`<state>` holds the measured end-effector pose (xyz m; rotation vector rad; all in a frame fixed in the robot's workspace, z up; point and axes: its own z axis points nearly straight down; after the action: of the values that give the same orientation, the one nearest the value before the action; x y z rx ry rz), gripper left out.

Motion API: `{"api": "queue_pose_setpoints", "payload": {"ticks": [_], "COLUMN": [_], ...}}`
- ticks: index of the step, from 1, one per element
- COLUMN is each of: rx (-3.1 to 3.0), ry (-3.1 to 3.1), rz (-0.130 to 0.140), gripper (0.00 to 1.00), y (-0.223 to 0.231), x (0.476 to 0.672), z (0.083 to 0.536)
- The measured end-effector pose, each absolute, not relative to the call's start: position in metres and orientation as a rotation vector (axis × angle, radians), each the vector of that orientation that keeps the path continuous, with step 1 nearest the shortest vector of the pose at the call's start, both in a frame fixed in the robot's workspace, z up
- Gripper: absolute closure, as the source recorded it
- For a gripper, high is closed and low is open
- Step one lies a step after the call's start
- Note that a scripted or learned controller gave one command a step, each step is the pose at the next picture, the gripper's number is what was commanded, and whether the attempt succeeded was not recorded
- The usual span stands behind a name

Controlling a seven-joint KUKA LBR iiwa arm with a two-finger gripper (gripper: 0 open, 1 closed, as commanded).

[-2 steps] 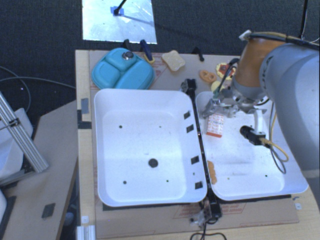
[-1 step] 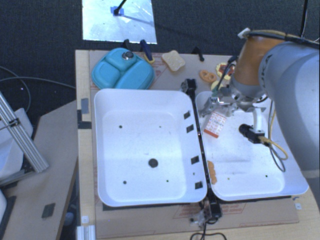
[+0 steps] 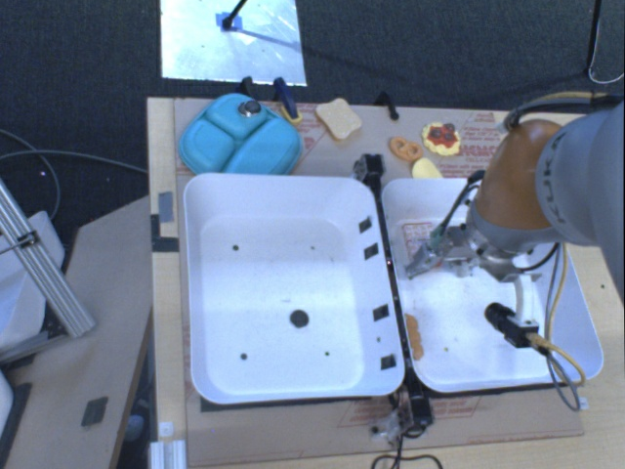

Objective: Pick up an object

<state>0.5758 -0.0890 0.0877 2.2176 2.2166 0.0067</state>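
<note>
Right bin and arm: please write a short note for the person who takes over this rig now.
Gripper: low inside the shallow white right bin, near its left wall; nothing visibly held.
Small tan flat piece: lies in the right bin by the divider, below the gripper.
Small dark round spot: on the white left bin floor.
Done: no pick visible.
Left: grasp one object and lift it.

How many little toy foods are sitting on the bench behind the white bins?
4: a toast slice behind the left bin, then a pretzel, a small pizza and a yellow piece behind the right bin. The arm may hide more.
</note>
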Motion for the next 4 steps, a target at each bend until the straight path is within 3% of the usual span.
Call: {"api": "queue_pose_setpoints", "payload": {"ticks": [1,2,3,4], "rx": [2.212,2.208,2.217,2.200], "ry": [2.213,2.232,2.230,2.221], "rz": [0.009,0.012,-0.001,0.031], "gripper": [1.00,1.00,1.00,1.00], "y": [-0.090,-0.011,0.020,0.064], "x": [0.580,0.539,0.484,0.569], "z": [0.099,0.190,0.184,0.371]}}
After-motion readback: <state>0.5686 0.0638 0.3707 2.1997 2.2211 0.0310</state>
